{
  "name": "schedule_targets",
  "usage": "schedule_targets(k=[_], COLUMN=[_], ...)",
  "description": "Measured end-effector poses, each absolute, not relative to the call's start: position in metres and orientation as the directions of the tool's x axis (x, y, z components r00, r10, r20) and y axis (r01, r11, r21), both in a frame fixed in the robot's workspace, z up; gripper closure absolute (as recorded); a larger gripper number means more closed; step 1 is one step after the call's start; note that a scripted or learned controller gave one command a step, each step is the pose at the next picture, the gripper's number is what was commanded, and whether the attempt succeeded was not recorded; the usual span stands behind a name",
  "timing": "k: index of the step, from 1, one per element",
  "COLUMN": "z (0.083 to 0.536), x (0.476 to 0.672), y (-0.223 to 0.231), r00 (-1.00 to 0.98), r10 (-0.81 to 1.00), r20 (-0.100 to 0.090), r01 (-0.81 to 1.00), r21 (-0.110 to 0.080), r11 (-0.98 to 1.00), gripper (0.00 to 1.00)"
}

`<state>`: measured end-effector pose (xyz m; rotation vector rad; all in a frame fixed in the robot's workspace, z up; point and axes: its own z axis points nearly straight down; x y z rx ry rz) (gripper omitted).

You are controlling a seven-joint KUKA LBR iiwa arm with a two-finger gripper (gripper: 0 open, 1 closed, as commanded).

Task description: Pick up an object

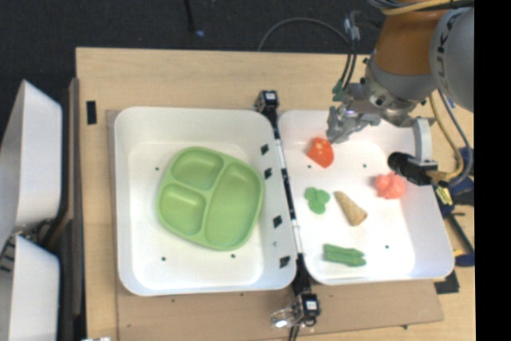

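On the wooden bench [96, 172] two shallow white bins sit side by side. Nearest in the right bin [399, 251], at about 6 o'clock, lies a green bean-pod toy [344, 255]. Farther in, near the bin's centre, a tan cone [350, 208] lies tilted, with a small green leafy piece [317, 200] just beside it at 9 o'clock. At 3 o'clock a pink lumpy toy [390, 185] rests near the right wall. Toward 11 o'clock sits a red-orange toy [321, 152], on the bin floor. The claw [338, 128] hangs just above and beside it at the far edge; whether it is released or clenched cannot be told, and nothing shows between its tips. The left bin [136, 251] holds a green divided plate [210, 198], lying flat near its centre.
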<state>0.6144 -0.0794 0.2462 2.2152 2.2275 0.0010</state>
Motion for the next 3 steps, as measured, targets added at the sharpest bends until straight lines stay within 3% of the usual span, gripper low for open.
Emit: schedule_targets(k=[2,3], z=[0.227,0.241], x=[0.576,0.554], y=[0.016,0.064], r00=[-0.006,-0.008], r10=[1.000,1.000], r20=[0.000,0.002], r01=[1.000,1.000], r21=[-0.001,0.000], r11=[0.006,0.008], gripper=[1.00,1.00])
